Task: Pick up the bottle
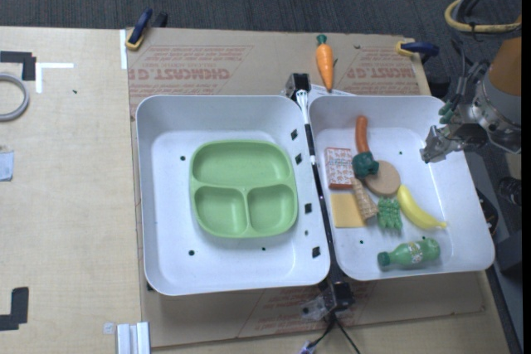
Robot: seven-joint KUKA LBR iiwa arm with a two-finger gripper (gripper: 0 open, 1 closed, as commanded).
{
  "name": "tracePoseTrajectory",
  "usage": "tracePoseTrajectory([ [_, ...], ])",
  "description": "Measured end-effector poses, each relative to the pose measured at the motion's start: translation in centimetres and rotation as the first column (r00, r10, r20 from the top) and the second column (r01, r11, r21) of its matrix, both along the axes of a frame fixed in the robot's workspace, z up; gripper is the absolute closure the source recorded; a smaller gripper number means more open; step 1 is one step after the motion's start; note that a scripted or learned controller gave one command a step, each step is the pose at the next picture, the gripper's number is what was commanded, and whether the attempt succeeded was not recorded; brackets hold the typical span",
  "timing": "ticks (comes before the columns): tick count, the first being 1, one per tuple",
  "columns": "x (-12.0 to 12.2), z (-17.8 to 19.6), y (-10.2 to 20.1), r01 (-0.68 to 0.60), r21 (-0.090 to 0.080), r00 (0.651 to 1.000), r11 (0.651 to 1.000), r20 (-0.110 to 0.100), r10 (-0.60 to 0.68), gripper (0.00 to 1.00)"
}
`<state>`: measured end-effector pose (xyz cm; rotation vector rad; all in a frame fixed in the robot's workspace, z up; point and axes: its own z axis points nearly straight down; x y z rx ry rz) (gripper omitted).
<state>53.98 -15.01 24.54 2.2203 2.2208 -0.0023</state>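
Cardboard-topped bench, two white bins: the green bottle point(410, 254) lies untouched at five o'clock in the right bin point(465, 257), while the gripper point(435, 147) hovers at its two o'clock rim, grasping nothing, so pickup remains.

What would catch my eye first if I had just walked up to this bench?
Probably the green divided plate, alone in the left bin. Next, the toy food crowding the right bin: a banana, and a green bottle lying on its side near the front edge. The gripper hangs above that bin's right side.
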Motion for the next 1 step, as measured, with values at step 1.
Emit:
tracePoseTrajectory([
  [1, -3.43, 3.05, -7.26, 0.014, 0.0, 1.0, 1.0, 0.001, -0.014, 1.0],
])
